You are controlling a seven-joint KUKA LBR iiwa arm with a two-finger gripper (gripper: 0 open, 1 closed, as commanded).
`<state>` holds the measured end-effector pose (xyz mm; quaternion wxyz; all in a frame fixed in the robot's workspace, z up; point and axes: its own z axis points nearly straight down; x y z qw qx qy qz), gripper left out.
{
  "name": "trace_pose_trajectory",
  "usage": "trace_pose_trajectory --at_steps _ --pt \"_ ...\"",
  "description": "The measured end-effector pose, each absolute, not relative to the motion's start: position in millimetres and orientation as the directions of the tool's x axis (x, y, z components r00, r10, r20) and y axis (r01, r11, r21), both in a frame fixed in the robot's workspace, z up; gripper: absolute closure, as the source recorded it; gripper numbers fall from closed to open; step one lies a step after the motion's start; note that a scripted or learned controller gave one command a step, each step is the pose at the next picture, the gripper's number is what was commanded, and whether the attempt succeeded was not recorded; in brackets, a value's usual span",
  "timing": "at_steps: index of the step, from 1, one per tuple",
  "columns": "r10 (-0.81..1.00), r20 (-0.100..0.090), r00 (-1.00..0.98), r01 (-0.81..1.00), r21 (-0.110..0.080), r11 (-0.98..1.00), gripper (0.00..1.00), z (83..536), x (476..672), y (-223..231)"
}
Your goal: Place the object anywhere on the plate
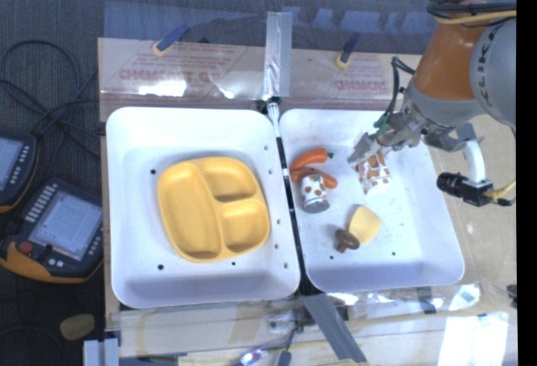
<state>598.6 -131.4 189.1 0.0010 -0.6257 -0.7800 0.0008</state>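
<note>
The end effector (375,146) hangs over the far part of the right bin (419,259), reaching in from the right under the arm's orange band (449,62). Whether its fingers are spread or closed cannot be told from this angle. Just below its tip, touching or nearly so, lies a small red-and-white patterned object (375,175); nothing shows it to be gripped.

To the end effector's left, near the bins' shared wall, an orange carrot-like piece (309,159) rests just above a small can with orange dots (315,190), with another orange piece at the can's right side. Nearer the camera than the end effector, a pale yellow wedge (365,224) lies on the bin floor, with a small brown item (346,240) touching its lower left.

The yellow plate (214,206), divided into compartments, sits well apart to the end effector's left, in the middle of the left bin (134,146). Both bins rest on the desk (126,70).
</note>
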Motion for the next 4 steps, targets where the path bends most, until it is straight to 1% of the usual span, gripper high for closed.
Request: trace_pose_trajectory --at_steps 1,2,3,4 --pt "0.992 0.001 -0.129 0.992 -0.005 0.129 1.00 183.0 516.3 -71.7" --pt "0.985 0.000 -0.174 0.985 -0.006 0.174 1.00 181.6 504.3 -5.9" --pt "0.926 0.000 -0.379 0.926 -0.004 0.379 1.00 181.9 532.0 51.1" --pt "0.926 0.000 -0.378 0.926 -0.004 0.378 0.00 181.7 531.9 51.0"
